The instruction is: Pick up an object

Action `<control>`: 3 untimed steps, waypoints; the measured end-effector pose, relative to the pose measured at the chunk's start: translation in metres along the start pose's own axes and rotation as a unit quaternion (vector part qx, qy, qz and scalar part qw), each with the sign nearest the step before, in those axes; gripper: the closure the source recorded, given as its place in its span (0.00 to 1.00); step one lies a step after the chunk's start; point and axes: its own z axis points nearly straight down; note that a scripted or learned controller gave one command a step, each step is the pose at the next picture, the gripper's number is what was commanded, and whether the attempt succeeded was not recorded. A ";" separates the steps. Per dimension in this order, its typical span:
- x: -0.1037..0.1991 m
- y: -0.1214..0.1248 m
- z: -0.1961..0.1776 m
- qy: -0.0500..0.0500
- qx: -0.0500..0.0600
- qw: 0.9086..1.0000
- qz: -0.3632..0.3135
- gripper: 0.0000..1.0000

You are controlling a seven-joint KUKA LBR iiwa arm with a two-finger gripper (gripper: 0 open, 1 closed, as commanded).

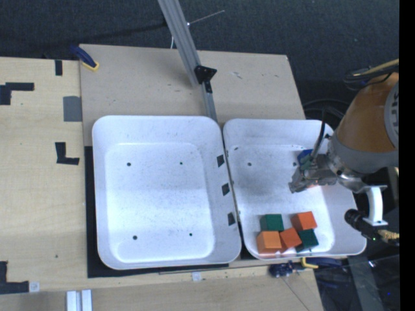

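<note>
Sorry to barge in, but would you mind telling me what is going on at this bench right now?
A KUKA arm reaches in from the right over the right bin, trying to pick up an object. Its gripper is low over the bin's middle, above and apart from a cluster of orange blocks and green blocks near the front edge. Something blue sits by the gripper; nothing is visibly held. The left bin stands beside it.

even, fairly dim overhead light, soft shadows, mild glare on white bins, slightly blurry overall.
</note>
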 end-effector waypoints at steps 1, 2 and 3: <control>0.003 0.008 -0.060 0.000 -0.001 1.000 -0.001 1.00; 0.054 0.035 -0.047 0.001 0.003 1.000 -0.003 1.00; 0.114 0.053 -0.046 0.001 0.002 1.000 -0.003 1.00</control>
